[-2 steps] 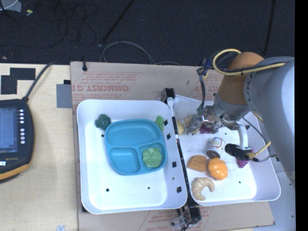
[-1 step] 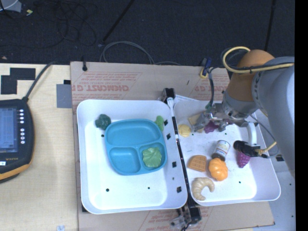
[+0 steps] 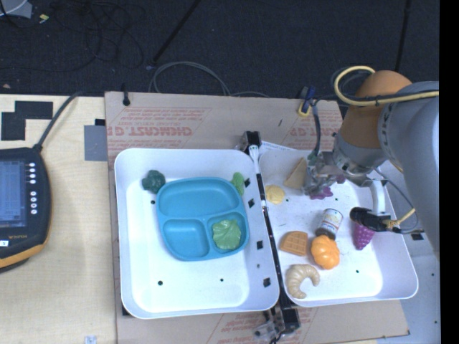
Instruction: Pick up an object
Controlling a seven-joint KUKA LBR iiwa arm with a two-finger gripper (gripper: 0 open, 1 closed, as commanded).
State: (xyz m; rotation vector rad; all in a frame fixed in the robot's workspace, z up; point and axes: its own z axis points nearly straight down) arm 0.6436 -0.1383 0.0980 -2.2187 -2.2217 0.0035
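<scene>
My gripper (image 3: pixel 318 183) is low over the back of the right bin (image 3: pixel 401 282), right at a small purple object (image 3: pixel 326 190) that pokes out beneath it. I cannot tell whether that object is held. Close to the gripper's left lie a tan cheese wedge (image 3: pixel 295 173) and a pale yellow round piece (image 3: pixel 275 194). In front of it stand a small dark jar (image 3: pixel 330 223), an orange fruit (image 3: pixel 324 253), a waffle piece (image 3: pixel 293 243) and a croissant (image 3: pixel 302 279). A purple grape bunch (image 3: pixel 363 236) lies to the right.
The left bin (image 3: pixel 136 278) holds a blue divided plate (image 3: pixel 197 217) with a lettuce leaf (image 3: pixel 226 233) in one compartment, a broccoli piece (image 3: pixel 153 181) and a green item (image 3: pixel 238 183). A control pendant (image 3: pixel 18 199) sits at the far left. Cables run behind the bins.
</scene>
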